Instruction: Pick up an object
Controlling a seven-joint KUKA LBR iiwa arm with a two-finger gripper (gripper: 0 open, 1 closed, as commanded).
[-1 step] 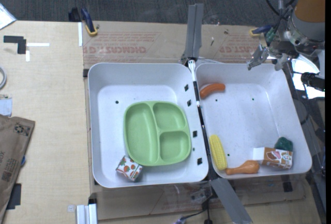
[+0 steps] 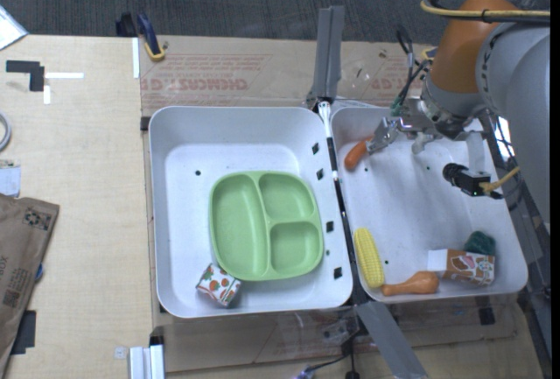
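At the table, right bin (image 2: pixel 516 268): my end effector (image 2: pixel 381 139) reaches low into the far left corner, tips right beside the orange carrot-like piece (image 2: pixel 354 154) lying against the bin wall. Can't tell whether the tips are spread or clenched; they're too small and dark from this angle, and nothing is seen between them.

That piece is my likely target, judging by approach: it sits just left of and slightly below the tips, near touching, tucked in the corner where the wall may crowd one side.

Other candidates lie well apart along the near edge of the same bin: corn cob (image 2: pixel 368 256), an orange squash-shaped toy (image 2: pixel 411 284), a printed packet (image 2: pixel 471 266) w/ a dark green item (image 2: pixel 479 242) just behind it. Left bin (image 2: pixel 166 193) carries a green divided plate (image 2: pixel 265 224) and a small printed carton (image 2: pixel 218 285) at its near-left corner, probably scattered as pick choices.
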